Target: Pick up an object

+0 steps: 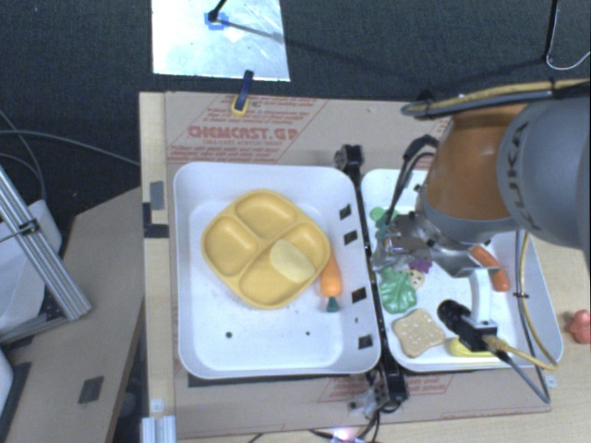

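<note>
Gripper (395, 244) above right bin (538, 295) — left bin (268, 341): one plate (249, 238), one carrot (331, 281)

cardboard sheet (249, 129) lies under both bins; silver foil square (220, 24) on dark carpet behind; aluminium rail (42, 252) at left.

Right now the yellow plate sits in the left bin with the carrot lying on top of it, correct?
Not quite. The camera view shows the carrot beside the yellow plate, at its right edge on the left bin floor, not on top.

Toy carrot (330, 281) beside yellow plate (265, 247)
</note>
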`<state>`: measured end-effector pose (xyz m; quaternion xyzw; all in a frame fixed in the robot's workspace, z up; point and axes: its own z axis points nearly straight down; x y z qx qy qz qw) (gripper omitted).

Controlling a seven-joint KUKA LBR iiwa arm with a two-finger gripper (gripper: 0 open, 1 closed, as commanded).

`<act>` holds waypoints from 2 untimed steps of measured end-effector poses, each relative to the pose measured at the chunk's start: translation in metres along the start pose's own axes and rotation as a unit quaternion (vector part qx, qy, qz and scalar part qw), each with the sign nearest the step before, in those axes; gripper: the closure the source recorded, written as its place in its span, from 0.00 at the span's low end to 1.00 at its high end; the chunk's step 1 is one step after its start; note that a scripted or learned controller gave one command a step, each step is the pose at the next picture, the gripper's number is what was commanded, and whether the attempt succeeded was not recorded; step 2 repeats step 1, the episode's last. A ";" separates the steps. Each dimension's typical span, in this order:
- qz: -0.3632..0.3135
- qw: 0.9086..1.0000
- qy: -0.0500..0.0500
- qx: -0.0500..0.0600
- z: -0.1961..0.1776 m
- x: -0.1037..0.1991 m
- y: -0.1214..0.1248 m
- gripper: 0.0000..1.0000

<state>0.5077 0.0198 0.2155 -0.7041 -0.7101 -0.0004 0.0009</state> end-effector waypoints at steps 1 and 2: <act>0.001 1.000 0.000 -0.008 -0.117 -0.001 0.001 1.00; 0.001 1.000 0.000 -0.008 -0.117 -0.001 0.001 1.00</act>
